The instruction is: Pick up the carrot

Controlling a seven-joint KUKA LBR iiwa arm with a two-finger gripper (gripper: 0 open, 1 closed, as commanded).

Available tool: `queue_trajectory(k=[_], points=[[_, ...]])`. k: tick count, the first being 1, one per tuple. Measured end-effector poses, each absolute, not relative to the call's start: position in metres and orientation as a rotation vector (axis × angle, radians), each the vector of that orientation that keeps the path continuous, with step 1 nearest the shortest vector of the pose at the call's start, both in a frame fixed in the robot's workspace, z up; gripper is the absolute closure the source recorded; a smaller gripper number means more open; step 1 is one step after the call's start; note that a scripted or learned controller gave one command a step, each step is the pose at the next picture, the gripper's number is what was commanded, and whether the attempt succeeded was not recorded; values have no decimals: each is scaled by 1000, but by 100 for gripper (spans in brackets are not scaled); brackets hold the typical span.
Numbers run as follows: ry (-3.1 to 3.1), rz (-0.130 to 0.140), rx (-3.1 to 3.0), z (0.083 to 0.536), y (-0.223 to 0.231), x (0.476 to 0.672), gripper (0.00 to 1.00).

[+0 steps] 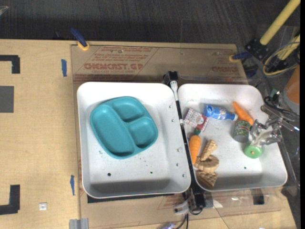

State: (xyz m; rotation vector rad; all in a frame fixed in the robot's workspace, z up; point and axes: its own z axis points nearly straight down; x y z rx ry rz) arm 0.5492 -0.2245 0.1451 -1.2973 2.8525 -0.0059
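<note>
the pincer [261, 136] is sitting low over the right bin [224, 92], close to that bin's right edge, and whether it is spread or pressed together cannot be told from this slanted look. a green round piece [253, 150] is lying just under it, and a small grey-green can [241, 130] is resting just to its left.

2 orange things are showing in this bin. one carrot [195, 146] is lying against the bin's left edge, right beside a heap of tan, ridged pieces [208, 163] running toward the near edge. another orange carrot-like piece [242, 112] is lying slanted near the far right corner, close to the can. a blue packet [219, 112] is resting near the far edge, and a small white and red wrapper [195, 119] is lying left of it; their print is too small for reading.

bare white floor is showing in the near right part of the bin.

the left bin [95, 175] is carrying a teal divided plate [123, 126] in its far half, with open floor along the near edge.

red lettering on the cardboard sheet [114, 61] behind the bins is reading roughly "chemcast gp".
</note>
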Motion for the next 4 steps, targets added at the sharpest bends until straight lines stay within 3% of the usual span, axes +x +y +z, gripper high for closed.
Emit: queue_trajectory(k=[1, 2, 3, 4], points=[[2851, -3, -1300, 145, -223, 550, 0], [2914, 1, -1146, 106, -220, 611, 0], [2874, -1, -1242, 89, -167, 631, 0], [3069, 14, -610, 89, -190, 606, 0]])
